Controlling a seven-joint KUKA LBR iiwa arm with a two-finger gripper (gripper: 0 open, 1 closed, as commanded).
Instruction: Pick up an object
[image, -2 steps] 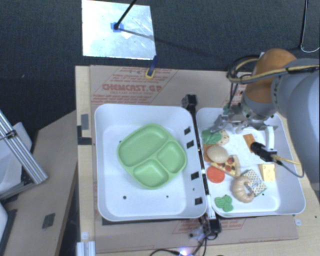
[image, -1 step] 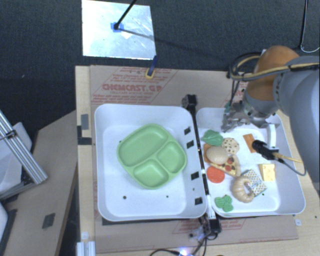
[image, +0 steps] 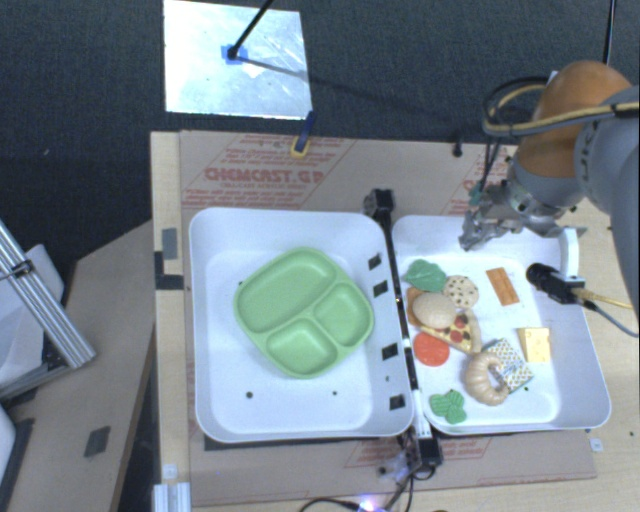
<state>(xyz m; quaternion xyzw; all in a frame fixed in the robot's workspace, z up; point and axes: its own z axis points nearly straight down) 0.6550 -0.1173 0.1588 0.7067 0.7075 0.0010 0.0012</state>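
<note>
Camera view: an orange bar (image: 503, 286) lies flat in the right bin (image: 580, 400), upper middle, long axis running upper left to lower right. Left of it are a cookie (image: 461, 291) and a green leaf (image: 427, 272); below, a yellow block (image: 535, 344). I see the gripper (image: 482, 235) above the bar, apart from it; I cannot tell its state. The left bin (image: 215, 400) holds a green divided plate (image: 303, 312).

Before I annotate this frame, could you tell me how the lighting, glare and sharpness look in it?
Camera view: even, soft lighting, with only faint shadows under the green tray and the toy food; the foil-like sheet at the top glares brightly; both white bins are close to blown out; the image is mildly soft overall, and the gripper is blurry.
</note>
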